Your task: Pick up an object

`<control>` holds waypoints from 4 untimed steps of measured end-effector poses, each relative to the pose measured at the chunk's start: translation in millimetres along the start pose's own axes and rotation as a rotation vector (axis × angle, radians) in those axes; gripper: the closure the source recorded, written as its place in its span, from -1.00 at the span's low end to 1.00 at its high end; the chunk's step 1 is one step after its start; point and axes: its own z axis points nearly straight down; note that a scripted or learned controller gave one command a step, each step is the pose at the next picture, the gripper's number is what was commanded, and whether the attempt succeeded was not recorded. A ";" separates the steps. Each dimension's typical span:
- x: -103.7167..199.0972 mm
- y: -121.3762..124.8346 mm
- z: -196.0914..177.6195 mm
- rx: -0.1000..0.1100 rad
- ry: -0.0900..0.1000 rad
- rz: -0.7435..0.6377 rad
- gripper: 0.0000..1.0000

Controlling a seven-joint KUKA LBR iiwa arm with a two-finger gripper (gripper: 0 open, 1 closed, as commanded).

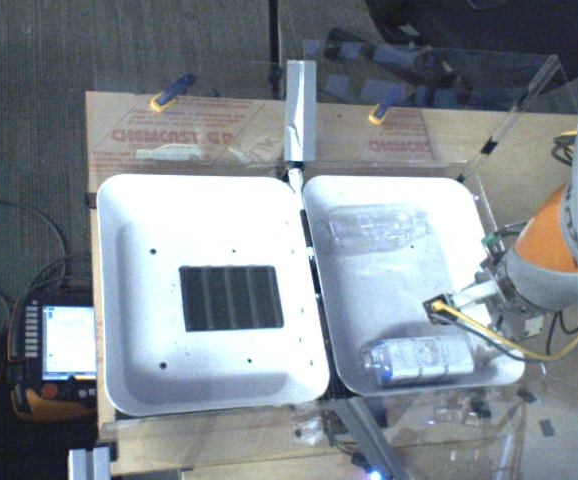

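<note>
Dark carpet surrounds the bench on my feed, and at the far left a handheld control pendant point(54, 343) with a lit screen lies on the floor among loose cables. The bench top point(109, 138) is a pale wooden board with red lettering printed across it. A clamp point(172, 91) grips its far edge on the left, and a second clamp point(379, 114) sits further right. Between them a metal post point(299, 113) stands upright, just behind the place where the two bins meet.

The left bin point(119, 268) is white and shallow, with a dark ribbed panel point(231, 297) set flat in the middle of its floor. The right bin point(399, 288) touches it along one side. Two clear plastic bottles lie in it on their sides, well apart. The upper bottle point(377, 228) rests near the far wall and is so transparent that I can barely make out its outline. The lower bottle point(419, 358) lies along the near wall and carries a pale label, with something bluish at its left end.

The arm point(554, 238) comes in over the right bin's right rim, and its orange band shows above the grey wrist. The gripper point(514, 313) hangs at that rim, just up and to the right of the lower bottle and not touching it. From this angle I cannot tell whether the gripper is wide or narrow, and I see nothing in it.
</note>
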 end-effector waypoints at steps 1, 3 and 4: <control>-0.9 -0.4 -8.2 0.001 -0.004 0.000 1.00; 4.4 -33.2 -99.7 -0.010 -0.004 0.009 1.00; 39.5 -105.1 -170.0 -0.010 -0.002 -0.075 1.00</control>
